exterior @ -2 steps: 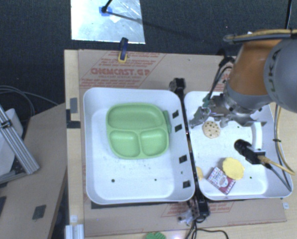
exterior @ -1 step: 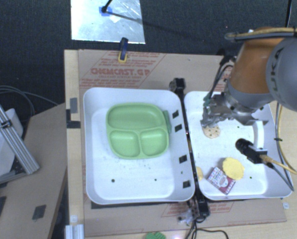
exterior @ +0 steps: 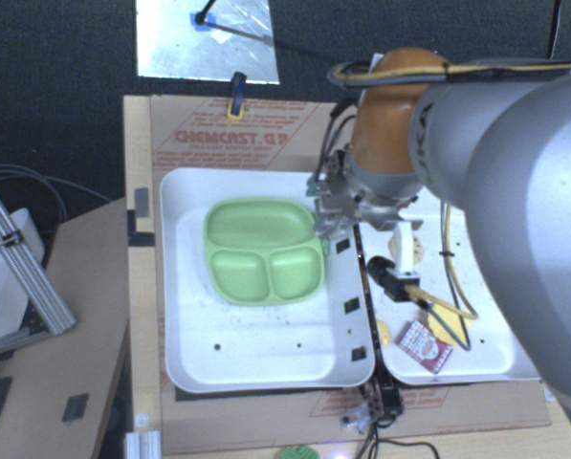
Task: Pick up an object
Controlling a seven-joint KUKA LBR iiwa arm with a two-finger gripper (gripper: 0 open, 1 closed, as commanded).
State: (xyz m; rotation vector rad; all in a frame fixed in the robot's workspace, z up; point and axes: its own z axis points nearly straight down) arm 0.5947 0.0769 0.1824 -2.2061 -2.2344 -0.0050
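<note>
Left white bin (exterior: 256,361): one green three-compartment plastic tray (exterior: 264,250). Right white bin (exterior: 486,352): roughly four small items, blurred. One hand (exterior: 331,210), grip state indiscernible.

Smooth, faintly glossy green plastic tray (exterior: 263,251) sits in a white matt plastic bin (exterior: 256,352) (brown cardboard (exterior: 230,134) beneath); arm (exterior: 515,151) brushed grey metal.

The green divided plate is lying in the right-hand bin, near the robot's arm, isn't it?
Not quite. The camera view shows the green divided plate lying in the left-hand bin, not the right-hand one. It is near the robot's arm, as you say.
</note>
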